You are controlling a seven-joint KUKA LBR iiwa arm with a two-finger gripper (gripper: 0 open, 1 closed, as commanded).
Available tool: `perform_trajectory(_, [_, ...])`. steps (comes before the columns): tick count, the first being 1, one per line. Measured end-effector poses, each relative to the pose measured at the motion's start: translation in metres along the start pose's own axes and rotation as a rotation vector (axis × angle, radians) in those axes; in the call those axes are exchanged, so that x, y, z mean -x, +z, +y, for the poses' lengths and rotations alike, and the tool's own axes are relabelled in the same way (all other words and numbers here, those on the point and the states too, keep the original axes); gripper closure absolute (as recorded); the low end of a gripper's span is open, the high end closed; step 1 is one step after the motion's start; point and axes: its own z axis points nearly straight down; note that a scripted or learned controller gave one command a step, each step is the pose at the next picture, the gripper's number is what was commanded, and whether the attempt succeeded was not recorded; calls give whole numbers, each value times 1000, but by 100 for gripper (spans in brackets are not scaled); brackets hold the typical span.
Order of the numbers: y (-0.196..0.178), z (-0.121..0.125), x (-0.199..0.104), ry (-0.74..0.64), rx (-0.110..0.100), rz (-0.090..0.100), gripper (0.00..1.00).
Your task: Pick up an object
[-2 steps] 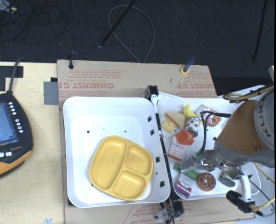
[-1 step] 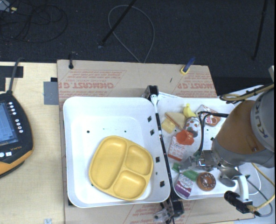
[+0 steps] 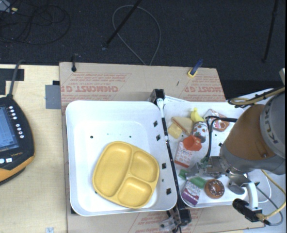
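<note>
Over the right bin (image 3: 216, 201), the grey arm (image 3: 260, 140) with its orange band reaches down among a clutter of small objects, its gripper (image 3: 207, 166) low beside a red-capped bottle (image 3: 187, 149); whether the fingers are released or clenched cannot be told. A chocolate doughnut (image 3: 214, 189) lies just beside it, while a yellow divided plate (image 3: 125, 174) sits in the left bin (image 3: 85, 125).
</note>
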Motion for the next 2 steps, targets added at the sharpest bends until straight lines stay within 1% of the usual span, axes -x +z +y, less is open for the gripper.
perform_trajectory(1, [1,48,-8,-7,-5,4,0])
perform_trajectory(2, [2,127,-9,-7,-7,5,0])
